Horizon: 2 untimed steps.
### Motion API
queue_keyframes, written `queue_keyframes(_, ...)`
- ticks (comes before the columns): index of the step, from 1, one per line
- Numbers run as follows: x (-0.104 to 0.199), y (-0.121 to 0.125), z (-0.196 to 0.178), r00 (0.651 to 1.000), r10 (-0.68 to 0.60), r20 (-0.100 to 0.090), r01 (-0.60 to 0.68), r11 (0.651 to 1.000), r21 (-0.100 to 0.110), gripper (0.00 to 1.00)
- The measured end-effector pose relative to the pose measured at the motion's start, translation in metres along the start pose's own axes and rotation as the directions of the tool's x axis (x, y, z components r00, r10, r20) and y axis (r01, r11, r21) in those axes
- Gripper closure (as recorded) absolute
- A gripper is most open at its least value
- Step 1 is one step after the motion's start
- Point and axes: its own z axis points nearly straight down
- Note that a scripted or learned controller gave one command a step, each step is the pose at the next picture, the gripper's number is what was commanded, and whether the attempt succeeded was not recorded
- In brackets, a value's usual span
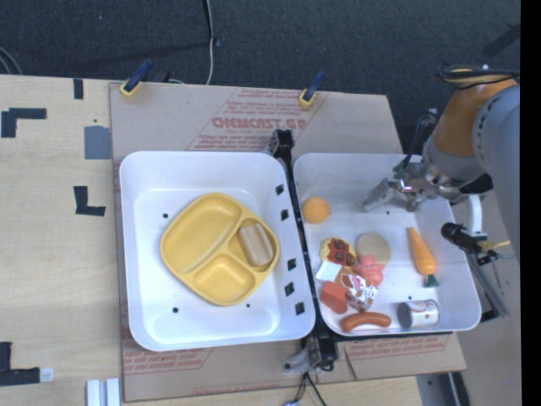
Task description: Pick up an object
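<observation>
The end effector (382,194) hung open and empty in the right bin's (338,166) upper part; the carrot (421,253), lying near-vertical, sat lower right of it.

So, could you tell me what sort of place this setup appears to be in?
Probably a robotics lab bench for grasping trials: two white bins clamped onto a cardboard sheet, toy food such as a carrot and a yellow divided plate, and a grey and orange arm reaching in.
</observation>
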Motion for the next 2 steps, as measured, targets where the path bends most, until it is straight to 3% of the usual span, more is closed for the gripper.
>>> queue_keyframes(1, 0.009, -0.054, -0.074, 1.0, 0.0, 0.002, 0.0, 1.0, 0.003, 0.0)
queue_keyframes(2, 0.001, -0.087, -0.106, 1.0, -0.001, 0.001, 0.001, 1.0, 0.004, 0.0)
